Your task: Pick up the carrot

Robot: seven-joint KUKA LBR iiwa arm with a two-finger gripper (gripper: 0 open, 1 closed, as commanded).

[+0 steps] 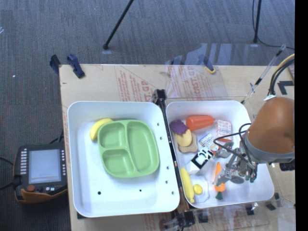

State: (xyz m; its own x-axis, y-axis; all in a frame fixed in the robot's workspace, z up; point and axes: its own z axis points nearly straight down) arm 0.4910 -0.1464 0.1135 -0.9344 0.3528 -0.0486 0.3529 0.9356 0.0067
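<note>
Closest: front rim of right bin point(240, 202). Inside that bin's front half, hand point(232, 176) down low among the toys, right beside slim orange carrot point(217, 170) with green top. Seemingly not lifted yet, to judge by carrot lying flat near bin floor; secure grasp and raise both left to do. Cannot tell whether hand clenched or released: too small and cluttered to read. Also 1 fatter orange piece point(199, 121) at that bin's back, possibly the carrot meant instead.

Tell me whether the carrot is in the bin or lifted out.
In. The carrot lies on its side on the floor of the right bin, apart from the gripper, which is nearer the front.
</note>
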